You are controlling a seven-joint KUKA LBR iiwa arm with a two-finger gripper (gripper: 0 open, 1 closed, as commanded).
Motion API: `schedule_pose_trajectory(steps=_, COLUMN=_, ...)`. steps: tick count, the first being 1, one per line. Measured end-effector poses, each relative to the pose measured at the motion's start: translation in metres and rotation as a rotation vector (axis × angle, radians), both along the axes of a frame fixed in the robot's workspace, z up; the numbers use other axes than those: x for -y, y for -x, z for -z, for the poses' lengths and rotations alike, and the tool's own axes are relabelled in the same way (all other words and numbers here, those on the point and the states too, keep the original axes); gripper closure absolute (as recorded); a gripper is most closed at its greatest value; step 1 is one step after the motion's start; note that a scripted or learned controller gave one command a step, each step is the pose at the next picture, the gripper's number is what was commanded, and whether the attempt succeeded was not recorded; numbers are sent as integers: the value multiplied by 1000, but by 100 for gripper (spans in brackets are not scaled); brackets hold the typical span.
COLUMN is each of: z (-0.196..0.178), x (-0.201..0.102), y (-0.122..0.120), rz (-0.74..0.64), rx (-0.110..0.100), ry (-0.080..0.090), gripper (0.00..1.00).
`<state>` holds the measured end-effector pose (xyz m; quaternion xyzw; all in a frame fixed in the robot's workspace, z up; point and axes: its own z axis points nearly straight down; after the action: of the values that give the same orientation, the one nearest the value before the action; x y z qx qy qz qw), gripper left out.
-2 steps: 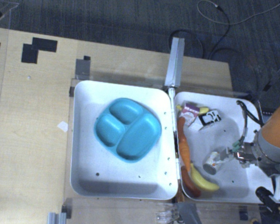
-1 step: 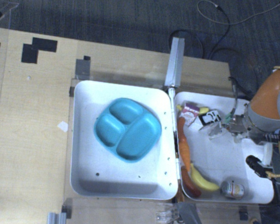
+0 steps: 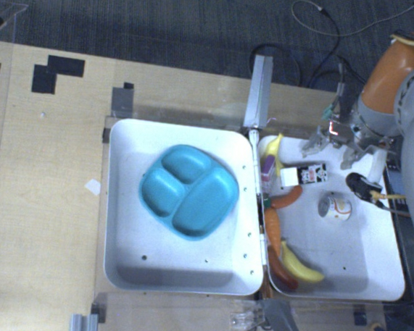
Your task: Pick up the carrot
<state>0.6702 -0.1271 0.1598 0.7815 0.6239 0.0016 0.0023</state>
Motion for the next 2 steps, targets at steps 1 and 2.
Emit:
schedule_pose_trajectory(steps=1, z=73, x=-43, y=25, rz=509, rx=0, ry=-4, gripper=0)
schedule_pose_trajectory(steps=2, z=72, x=-43, y=55, rz=454, rx=2, ry=-5, gripper=0)
